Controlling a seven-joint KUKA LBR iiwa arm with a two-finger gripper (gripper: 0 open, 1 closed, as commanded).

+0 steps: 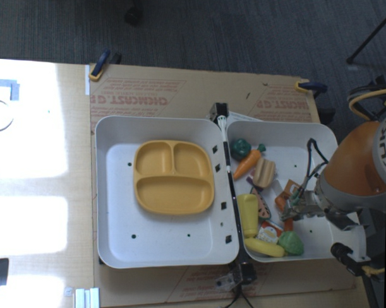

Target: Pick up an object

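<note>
End effector [293, 207] is seen low in the right bin [320, 139], reached in from the right under the orange band of the arm [360, 165]; its fingers are lost in cables and clutter, so open, closed or gripping cannot be told.

Nothing is visibly held; pick judged not yet done.

Candidate objects are all in the right bin: small orange-red piece [282, 200] touching or just beside the end effector on its left; green round item [292, 243] just below it, toward the near wall; yellow banana-like piece [263, 247] beside the green one, long axis along the near wall; yellow block [247, 214] further left, long axis running near-to-far beside the divider; carrot [246, 164] up-left, long axis diagonal; tan wooden piece [264, 172] next to the carrot; dark green item [240, 147] at the far-left corner.

Nearest target is judged to be the orange-red piece; only a small shift left would be needed; crowding there makes a clean grasp doubtful.

Left bin [112, 198] carries 1 yellow plate [174, 177] with 3 compartments; well apart from the end effector.

Writing: red print on the cardboard [270, 102] over the bench is seen upside down and mirrored; reads roughly "CHEMCAST GP"; not certain.
</note>
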